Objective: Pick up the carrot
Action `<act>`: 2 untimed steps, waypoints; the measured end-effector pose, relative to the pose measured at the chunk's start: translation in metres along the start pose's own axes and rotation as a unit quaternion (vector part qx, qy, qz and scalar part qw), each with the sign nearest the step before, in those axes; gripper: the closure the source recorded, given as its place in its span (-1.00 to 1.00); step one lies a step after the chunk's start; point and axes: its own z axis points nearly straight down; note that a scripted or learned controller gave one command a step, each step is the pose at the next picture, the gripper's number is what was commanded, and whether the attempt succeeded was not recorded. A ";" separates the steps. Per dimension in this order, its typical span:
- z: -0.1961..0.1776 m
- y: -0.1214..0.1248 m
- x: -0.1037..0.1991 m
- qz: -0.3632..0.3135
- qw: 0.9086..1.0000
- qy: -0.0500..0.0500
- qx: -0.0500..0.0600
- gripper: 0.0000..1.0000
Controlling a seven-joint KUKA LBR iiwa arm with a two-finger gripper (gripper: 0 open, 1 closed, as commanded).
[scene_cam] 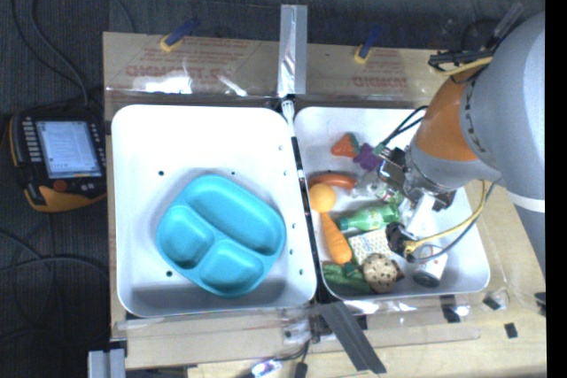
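Observation:
The carrot (pixel 334 238), a long orange piece, lies in the left part of the right bin (pixel 469 272), slanting from upper left to lower right. It sits between an orange round fruit (pixel 321 197) above it and a green leafy piece (pixel 342 275) below it. My gripper (pixel 395 192) hangs low over the middle of the right bin, to the right of the carrot and slightly above it, over a green bottle (pixel 368 217). The carrot lies apart from the gripper, untouched.
The right bin also holds a small orange piece with a green top (pixel 345 143), a purple toy (pixel 365 157), a white cracker (pixel 367 243) and a speckled cookie (pixel 379 271). A blue divided plate (pixel 221 234) rests in the left bin (pixel 142 146). Cables loop beside the wrist.

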 end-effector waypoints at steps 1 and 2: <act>0.009 -0.050 -0.004 0.018 1.000 0.003 -0.009 -1.00; 0.000 -0.051 -0.002 0.017 1.000 0.004 -0.008 1.00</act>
